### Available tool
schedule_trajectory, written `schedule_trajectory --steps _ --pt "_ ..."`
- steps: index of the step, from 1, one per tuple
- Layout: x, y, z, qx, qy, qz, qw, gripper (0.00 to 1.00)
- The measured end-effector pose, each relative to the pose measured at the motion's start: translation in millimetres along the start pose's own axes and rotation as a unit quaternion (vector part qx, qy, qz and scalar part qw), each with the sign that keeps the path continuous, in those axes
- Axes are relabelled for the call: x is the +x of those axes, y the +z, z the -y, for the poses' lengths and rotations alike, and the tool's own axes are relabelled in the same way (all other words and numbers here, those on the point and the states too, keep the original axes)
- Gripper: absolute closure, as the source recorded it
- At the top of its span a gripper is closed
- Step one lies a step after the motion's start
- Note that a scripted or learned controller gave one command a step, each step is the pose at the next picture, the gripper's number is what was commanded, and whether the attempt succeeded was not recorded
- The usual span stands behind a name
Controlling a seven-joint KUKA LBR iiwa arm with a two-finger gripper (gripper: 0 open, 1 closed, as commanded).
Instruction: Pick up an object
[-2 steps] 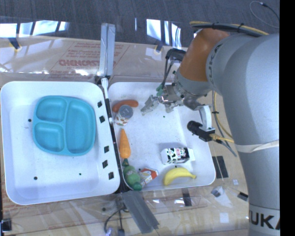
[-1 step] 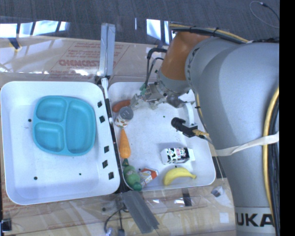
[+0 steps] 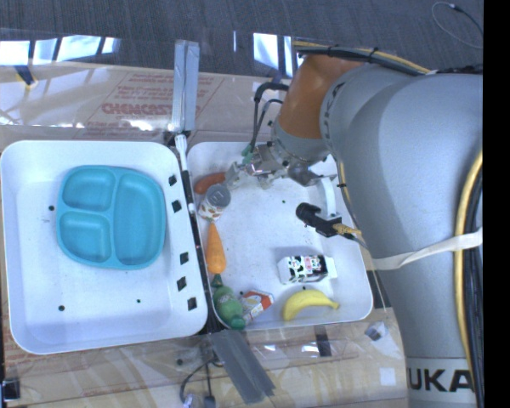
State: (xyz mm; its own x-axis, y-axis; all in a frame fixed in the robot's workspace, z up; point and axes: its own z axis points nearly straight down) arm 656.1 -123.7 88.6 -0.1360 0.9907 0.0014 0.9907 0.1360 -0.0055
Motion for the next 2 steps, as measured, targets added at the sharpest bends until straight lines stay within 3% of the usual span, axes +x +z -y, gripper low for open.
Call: schedule_trajectory --steps 1,2 --pt "-62.3 0.1 45.0 0.001 0.041 -0.001 0.9992 0.0" --pt "-29.0 -0.9 3.3 0.0 0.007 0.0 1.0 0.0"
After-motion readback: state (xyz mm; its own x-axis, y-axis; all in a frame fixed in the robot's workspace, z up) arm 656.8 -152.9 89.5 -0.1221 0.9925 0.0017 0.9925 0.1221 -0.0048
